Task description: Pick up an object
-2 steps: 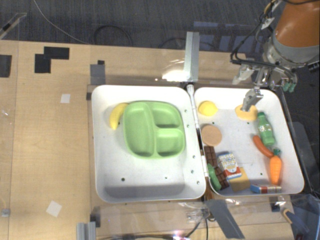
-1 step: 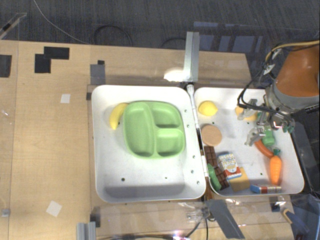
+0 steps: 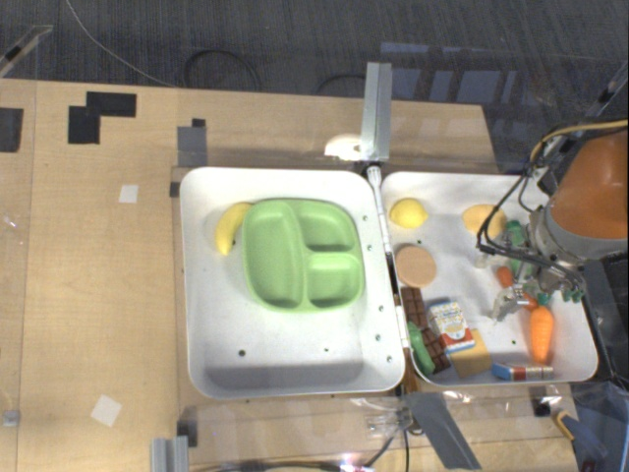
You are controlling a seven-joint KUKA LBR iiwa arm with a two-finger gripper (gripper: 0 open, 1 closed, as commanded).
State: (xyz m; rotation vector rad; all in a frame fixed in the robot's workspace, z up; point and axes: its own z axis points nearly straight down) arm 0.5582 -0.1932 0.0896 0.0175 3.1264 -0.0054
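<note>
Orange carrot [image 3: 542, 332] lies near the right bin's [image 3: 447, 187] right wall, just below the gripper [image 3: 521, 281]. The gripper hangs over a cluster of small orange and green items, partly hiding them; its finger state cannot be read. Nearby: lemon [image 3: 408, 212], brown disc [image 3: 416, 264], carton [image 3: 450, 323], chocolate bar [image 3: 418, 313]. In the left bin [image 3: 211, 357], a green tray [image 3: 300, 254] covers part of a banana [image 3: 229, 228].
</note>
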